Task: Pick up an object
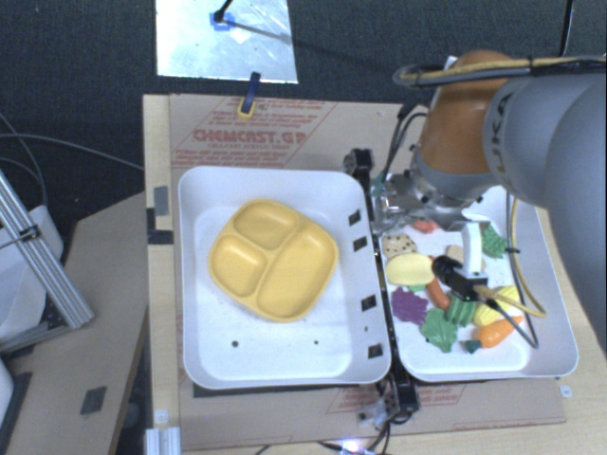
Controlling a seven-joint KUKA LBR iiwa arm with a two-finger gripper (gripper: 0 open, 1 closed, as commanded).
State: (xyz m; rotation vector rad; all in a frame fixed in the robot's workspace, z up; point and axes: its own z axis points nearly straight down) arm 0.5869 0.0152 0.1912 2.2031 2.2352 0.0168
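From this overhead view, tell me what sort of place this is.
Likely a robotics lab bench: a grey robot arm with an orange band reaches over two shallow white bins, one holding a yellow three-compartment plastic plate, the other small plastic toy foods.

1. One fixed camera sits above the bench (313,126) and looks down on it at a slant.
2. It stands far enough back to take in both bins whole: the left bin (218,349) lies to the view's left of the gripper (382,200), the right bin (552,344) below and to its right.
3. The arm (545,131) enters from the view's right, behind the gripper.
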